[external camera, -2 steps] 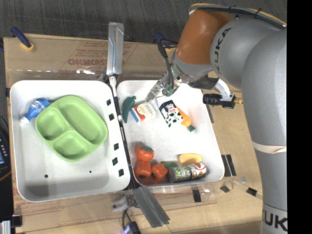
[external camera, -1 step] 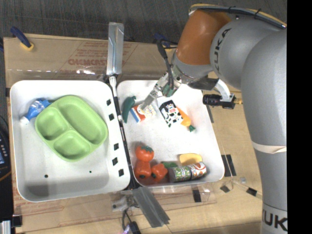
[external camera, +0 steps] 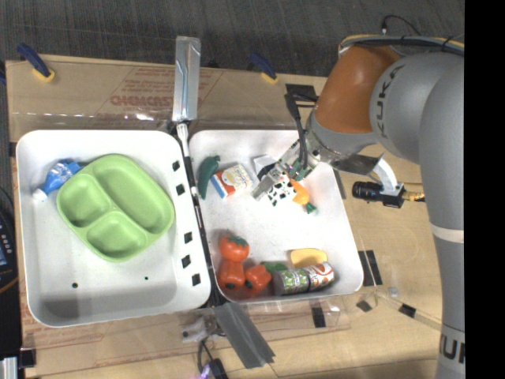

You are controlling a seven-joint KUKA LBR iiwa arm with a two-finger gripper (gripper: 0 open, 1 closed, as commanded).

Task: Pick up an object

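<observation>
My gripper (external camera: 278, 178) is low in the right bin (external camera: 339, 219), near its back middle, and its fingers look open. Just under and in front of it lies a small black-and-white spotted toy (external camera: 278, 191). An orange carrot with a green tip (external camera: 301, 195) touches the toy's right side. A small white and orange carton (external camera: 233, 180) lies to the gripper's left, with a dark green piece (external camera: 208, 172) beyond it. I see nothing lifted between the fingers.
Along the right bin's front are three red tomatoes (external camera: 233, 248), a printed can (external camera: 304, 279) and a yellow piece (external camera: 308, 256). The left bin (external camera: 47, 290) holds a green divided plate (external camera: 116, 205) and a blue packet (external camera: 57, 174). A divider (external camera: 186, 188) separates the bins.
</observation>
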